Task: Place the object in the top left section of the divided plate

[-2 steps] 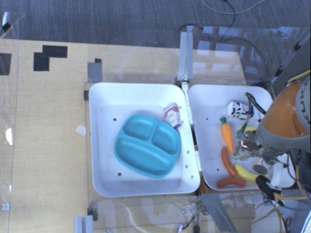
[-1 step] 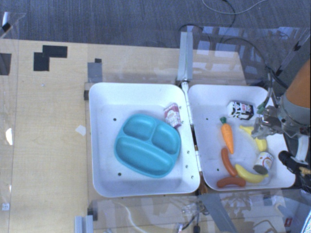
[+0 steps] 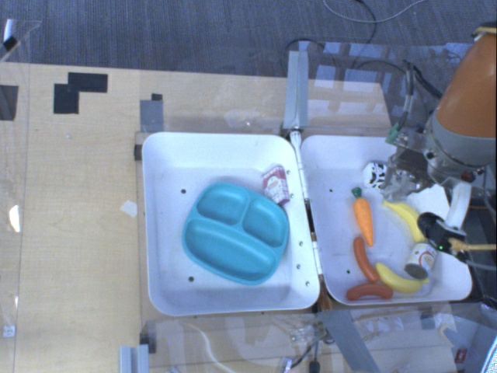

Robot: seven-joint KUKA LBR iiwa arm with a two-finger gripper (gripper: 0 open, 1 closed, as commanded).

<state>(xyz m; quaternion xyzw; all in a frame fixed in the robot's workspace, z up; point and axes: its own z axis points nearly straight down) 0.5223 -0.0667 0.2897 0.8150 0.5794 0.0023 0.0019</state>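
Left bin (image 3: pixel 163 231) holds the blue divided plate (image 3: pixel 236 232), all sections bare; red-and-white packet (image 3: pixel 275 184) just beside its upper right edge; right bin (image 3: pixel 334 208) holds carrot (image 3: pixel 363 220), two bananas (image 3: pixel 404 216), two sausages (image 3: pixel 365 259); tool (image 3: pixel 408 173) over the bin's upper right part, grip cannot be told.

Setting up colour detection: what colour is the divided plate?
Light blue divided plate, seen best in the camera view.

Arm (image 3: pixel 466 107) cut by right edge.
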